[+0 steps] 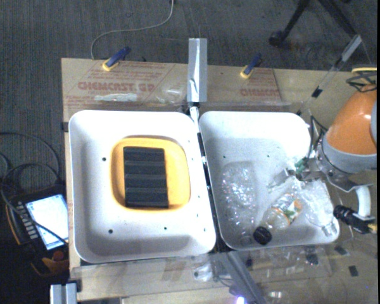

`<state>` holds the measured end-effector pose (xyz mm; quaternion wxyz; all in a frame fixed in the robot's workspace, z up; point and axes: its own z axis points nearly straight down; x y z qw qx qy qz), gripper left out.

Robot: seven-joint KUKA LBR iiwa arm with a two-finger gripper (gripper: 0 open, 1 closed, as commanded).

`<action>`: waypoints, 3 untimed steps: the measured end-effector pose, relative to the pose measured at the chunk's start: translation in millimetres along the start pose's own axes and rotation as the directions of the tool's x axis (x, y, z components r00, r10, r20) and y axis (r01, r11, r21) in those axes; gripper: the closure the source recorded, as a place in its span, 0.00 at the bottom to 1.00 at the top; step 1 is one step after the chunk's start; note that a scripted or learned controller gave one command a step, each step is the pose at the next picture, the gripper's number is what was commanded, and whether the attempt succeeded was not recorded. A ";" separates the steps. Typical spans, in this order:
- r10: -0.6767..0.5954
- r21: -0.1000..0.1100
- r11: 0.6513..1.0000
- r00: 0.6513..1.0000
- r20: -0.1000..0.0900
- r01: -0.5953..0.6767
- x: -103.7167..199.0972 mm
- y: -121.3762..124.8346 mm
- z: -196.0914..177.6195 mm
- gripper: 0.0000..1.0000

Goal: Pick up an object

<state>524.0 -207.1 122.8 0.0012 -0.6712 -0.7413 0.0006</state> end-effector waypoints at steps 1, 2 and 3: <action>-0.050 -0.040 0.998 0.999 0.006 0.050 -7.8 -22.2 20.0 0.00; -0.053 -0.042 0.998 0.999 0.005 0.053 -6.8 -20.9 11.1 1.00; 0.008 -0.002 1.000 1.000 0.001 -0.008 79.2 20.7 -71.3 1.00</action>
